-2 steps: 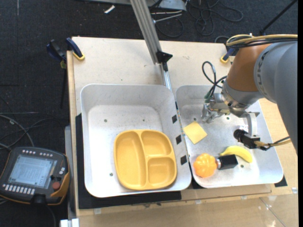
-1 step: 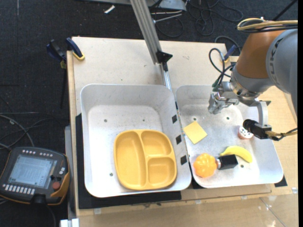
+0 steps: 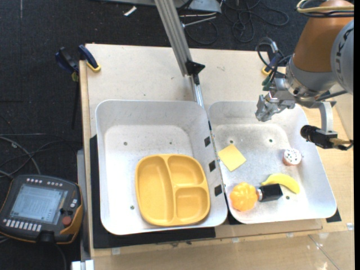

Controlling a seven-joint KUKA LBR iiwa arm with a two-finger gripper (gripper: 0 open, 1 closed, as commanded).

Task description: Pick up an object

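Gripper (image 3: 265, 112) above right bin's (image 3: 315, 204) far edge, seemingly holding nothing

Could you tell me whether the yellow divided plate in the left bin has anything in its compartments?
Empty. All three compartments of the yellow divided plate show only bare yellow surface, and it lies flat in the left bin.

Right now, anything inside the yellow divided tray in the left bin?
Nothing visible: all three compartments of the yellow divided plastic tray show bare. It covers part of the left white bin floor, so underneath cannot be seen.
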